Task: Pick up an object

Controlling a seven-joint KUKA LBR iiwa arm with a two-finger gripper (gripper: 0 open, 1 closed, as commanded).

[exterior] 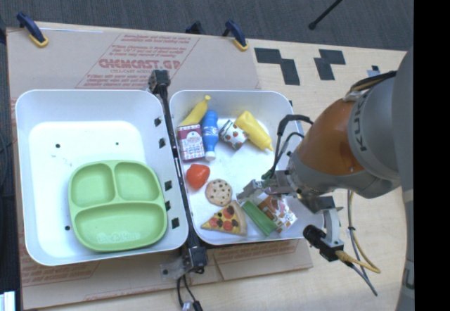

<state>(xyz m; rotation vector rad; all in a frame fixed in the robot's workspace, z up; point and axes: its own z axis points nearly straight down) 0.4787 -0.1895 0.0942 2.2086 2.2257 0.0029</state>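
Observation:
The right bin [281, 100] holds several toy foods. Along its back lie a yellow banana [196, 111], a blue bottle [209, 134], a red and white carton [190, 143], a small white pack [233, 134] and a yellow squeeze bottle [254, 130]. Nearer the front are a red tomato [198, 175], a cookie [219, 192], a pizza slice [226, 219], a green stick [257, 217] and a colourful packet [281, 213]. My gripper [269, 192] hangs low over the front right of this bin, just above the green stick and the packet. The arm's orange band hides the bin's right wall.
The left bin [42, 109] holds a green divided plate [117, 204]. A black clamp [159, 81] sits on the divider between the bins. Cardboard [140, 56] lies behind the bins. Loose cables [355, 246] trail from the wrist at the front right.

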